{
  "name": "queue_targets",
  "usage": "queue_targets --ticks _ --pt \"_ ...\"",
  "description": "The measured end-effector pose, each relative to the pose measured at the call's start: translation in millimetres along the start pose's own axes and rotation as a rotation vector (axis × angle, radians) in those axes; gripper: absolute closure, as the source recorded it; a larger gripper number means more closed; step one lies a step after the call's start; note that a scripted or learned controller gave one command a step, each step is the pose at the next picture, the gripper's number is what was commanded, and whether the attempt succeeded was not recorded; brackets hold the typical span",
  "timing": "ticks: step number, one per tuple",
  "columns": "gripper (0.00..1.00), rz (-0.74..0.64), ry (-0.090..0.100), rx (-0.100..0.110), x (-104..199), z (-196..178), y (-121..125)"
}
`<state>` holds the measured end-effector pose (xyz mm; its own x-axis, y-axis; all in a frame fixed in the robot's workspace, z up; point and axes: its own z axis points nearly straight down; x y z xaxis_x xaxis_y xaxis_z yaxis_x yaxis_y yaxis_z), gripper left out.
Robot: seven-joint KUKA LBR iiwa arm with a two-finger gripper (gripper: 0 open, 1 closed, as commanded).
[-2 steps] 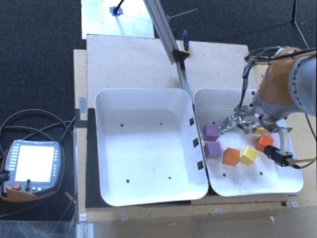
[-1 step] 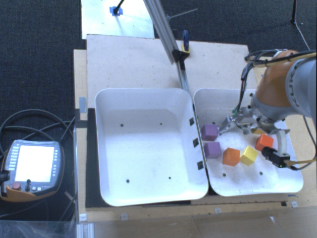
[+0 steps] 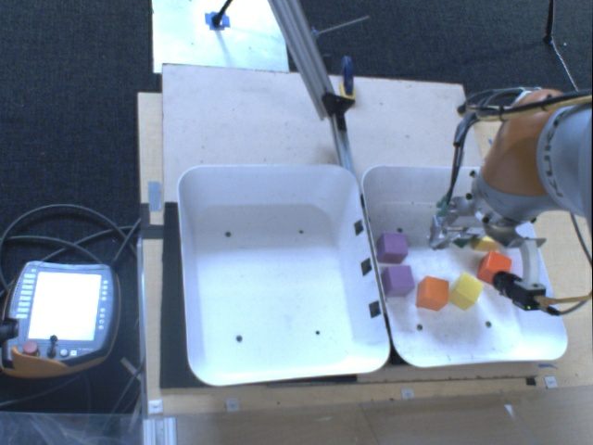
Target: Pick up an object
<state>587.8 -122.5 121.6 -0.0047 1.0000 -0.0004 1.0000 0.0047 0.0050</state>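
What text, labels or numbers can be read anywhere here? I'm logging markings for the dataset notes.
None can be read.
Grey handheld control pendant with a bright screen: the screen is washed out white, its button markings too small to read.
Coloured blocks in the right white bin: plain faces, no markings.

Smooth, seemingly plastic white bins (image 3: 278,179)

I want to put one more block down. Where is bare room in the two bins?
The left bin has bare floor between all four walls. The right bin is crowded mid-floor around the purple cubes, orange cube and gripper; its front strip is bare.
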Motion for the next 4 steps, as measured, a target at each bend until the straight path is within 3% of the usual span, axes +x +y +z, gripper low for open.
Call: queue_targets --ticks 2,3,4 --pt "1.0 -0.001 -0.002 -0.005 4 -127 6" --pt "1.0 0.0 0.0 0.001 4 -145 7" --pt "1.0 -0.005 0.002 0.004 51 -133 6"
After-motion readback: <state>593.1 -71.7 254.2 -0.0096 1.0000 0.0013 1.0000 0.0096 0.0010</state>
